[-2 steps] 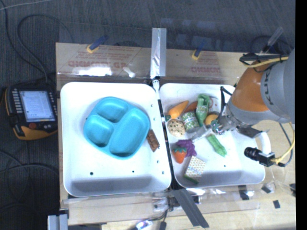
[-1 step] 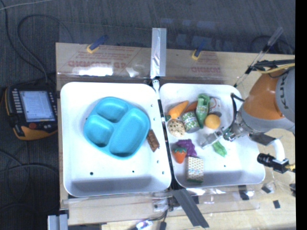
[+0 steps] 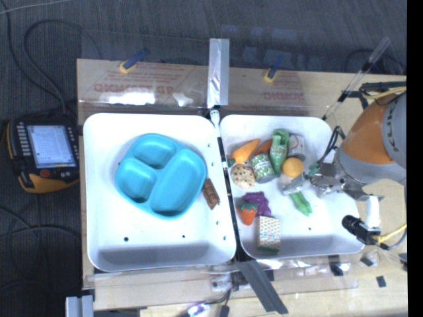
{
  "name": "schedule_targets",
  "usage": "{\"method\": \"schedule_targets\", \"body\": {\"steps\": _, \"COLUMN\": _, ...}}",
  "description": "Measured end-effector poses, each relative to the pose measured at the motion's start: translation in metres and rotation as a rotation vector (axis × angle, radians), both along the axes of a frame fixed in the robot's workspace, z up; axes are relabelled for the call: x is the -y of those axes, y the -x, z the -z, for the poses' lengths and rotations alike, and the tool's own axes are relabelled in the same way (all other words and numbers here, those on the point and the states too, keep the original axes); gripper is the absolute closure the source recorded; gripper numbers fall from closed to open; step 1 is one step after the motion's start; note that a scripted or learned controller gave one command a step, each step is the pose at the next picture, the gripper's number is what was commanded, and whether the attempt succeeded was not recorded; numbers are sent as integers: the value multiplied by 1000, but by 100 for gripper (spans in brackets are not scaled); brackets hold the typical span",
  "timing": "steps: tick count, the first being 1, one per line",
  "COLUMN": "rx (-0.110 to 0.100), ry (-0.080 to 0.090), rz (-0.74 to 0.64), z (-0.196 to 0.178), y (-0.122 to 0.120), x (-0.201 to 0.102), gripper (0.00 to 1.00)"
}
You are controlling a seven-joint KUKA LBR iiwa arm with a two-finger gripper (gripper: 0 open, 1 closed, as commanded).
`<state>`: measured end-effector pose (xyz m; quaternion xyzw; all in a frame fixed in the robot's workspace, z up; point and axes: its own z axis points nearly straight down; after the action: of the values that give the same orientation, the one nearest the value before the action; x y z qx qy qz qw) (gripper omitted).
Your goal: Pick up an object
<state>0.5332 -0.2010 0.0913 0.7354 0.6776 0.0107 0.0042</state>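
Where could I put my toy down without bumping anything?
In the left bin, the white floor in front of the blue plate is bare. In the right bin, there is bare floor between the little box and the front right corner. The back of the right bin is crowded with play food, with the tool close beside it.

The grey arm (image 3: 383,152), with its orange band uppermost, entered from the right edge of the camera view and was angled downward and leftward, positioning the gripper (image 3: 310,180) low at the right side of the right-hand bin (image 3: 291,246).
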Motion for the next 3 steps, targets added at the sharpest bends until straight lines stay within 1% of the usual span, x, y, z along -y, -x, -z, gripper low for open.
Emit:
{"method": "schedule_targets", "body": {"steps": 1, "rx": -3, "ry": 12, "rz": 224, "z": 1, "y": 27, "x": -31, "gripper": 0}}
{"method": "schedule_targets", "body": {"steps": 2, "rx": -11, "ry": 9, "rz": 219, "z": -5, "y": 27, "x": -32, "gripper": 100}}
{"method": "schedule_targets", "body": {"steps": 3, "rx": -33, "ry": 8, "rz": 379, "z": -13, "y": -30, "x": -39, "gripper": 100}}
